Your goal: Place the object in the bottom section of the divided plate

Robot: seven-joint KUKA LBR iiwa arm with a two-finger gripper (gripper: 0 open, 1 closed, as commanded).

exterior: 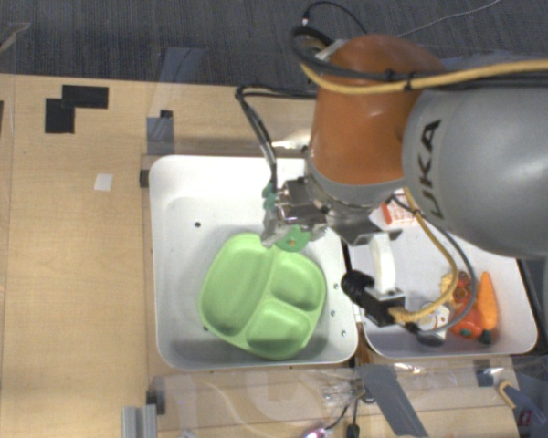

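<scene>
Small green object (295,239) right beneath the gripper (285,226), over the upper right rim of the green divided plate (256,299) lying in the left bin (178,245). Impossible to tell whether clasped or loose. Orange carrot-shaped toy (486,301) in the right bin (522,340).

The counter (64,272) is a light wood-toned surface with black block markings at its far left. Two shallow white bins rest directly on it, side by side. The left bin (178,245) lies near the counter's centre, its right wall just beside the right bin (521,336). A clear panel edge crosses the counter's near side. Dark carpeted floor (164,16) lies beyond the counter's far edge.
</scene>
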